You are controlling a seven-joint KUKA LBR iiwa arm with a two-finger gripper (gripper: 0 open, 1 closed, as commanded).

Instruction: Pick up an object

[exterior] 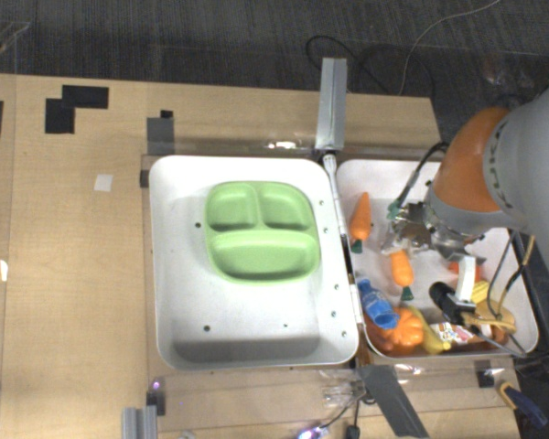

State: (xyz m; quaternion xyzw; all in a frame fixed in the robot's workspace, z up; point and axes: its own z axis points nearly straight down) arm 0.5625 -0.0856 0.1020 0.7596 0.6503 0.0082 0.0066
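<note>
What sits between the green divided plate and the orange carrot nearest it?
In the camera view, only the bins' white walls separate the green divided plate from the orange carrot.

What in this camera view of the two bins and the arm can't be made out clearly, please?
- Gripper: whether anything is between the fingers; too small and dark.
- Right bin: its right side is hidden under the arm.
- Toy pile at the bin's near edge: pieces overlap, so individual items beyond the small carrots are unclear.
- Green divided plate: plainly visible.
</note>
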